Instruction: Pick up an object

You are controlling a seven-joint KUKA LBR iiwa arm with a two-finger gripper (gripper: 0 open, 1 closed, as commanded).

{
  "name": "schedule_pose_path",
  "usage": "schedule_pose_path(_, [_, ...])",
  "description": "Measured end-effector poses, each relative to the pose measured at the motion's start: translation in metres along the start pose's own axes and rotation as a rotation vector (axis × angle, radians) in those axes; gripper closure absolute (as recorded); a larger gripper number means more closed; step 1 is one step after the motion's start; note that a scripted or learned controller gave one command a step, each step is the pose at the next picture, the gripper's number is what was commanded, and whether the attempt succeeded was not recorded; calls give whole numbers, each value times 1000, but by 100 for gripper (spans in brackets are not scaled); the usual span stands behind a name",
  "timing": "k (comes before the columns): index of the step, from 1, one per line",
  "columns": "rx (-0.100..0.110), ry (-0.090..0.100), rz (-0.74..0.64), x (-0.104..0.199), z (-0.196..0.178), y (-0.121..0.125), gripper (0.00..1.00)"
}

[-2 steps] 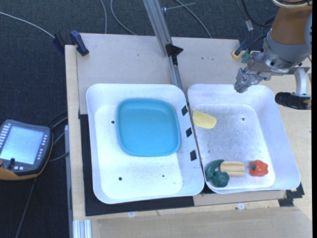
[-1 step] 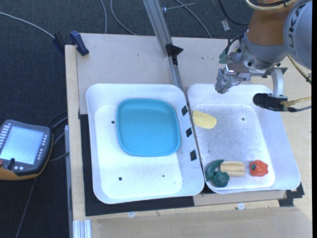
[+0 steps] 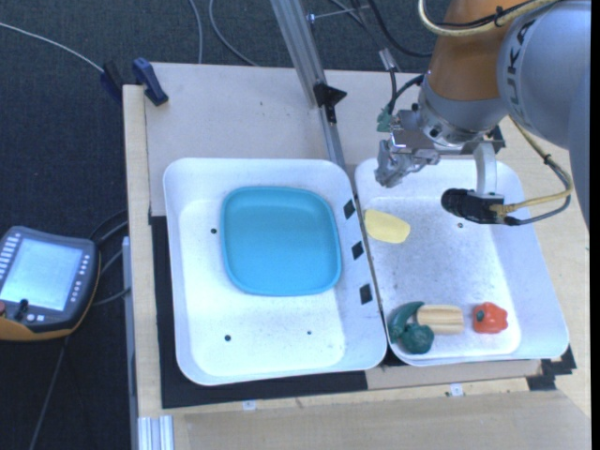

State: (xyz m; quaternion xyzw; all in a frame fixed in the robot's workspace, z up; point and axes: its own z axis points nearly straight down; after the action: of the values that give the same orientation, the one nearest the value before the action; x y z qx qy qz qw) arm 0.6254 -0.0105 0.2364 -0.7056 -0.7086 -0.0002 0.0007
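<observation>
My gripper [image 3: 391,173] hangs over the far left corner of the right bin [image 3: 525,251], with nothing visible between its fingers. A flat yellow piece [image 3: 386,226] lies on the bin floor just below and in front of it, apart from the gripper. At the bin's near edge sit a dark green vegetable [image 3: 411,327], a tan cylinder [image 3: 441,319] touching it, and a red-orange pepper [image 3: 488,318].
The left bin [image 3: 192,279] holds a blue square plate [image 3: 280,240]. A slanted metal pole [image 3: 302,50] rises behind the bins. A handheld pendant [image 3: 42,279] lies off the bench at left. The right bin's middle floor is bare.
</observation>
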Motion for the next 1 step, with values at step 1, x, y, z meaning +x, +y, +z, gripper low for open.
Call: schedule_pose_path(1, [0,0,-1,55,8,-14,100])
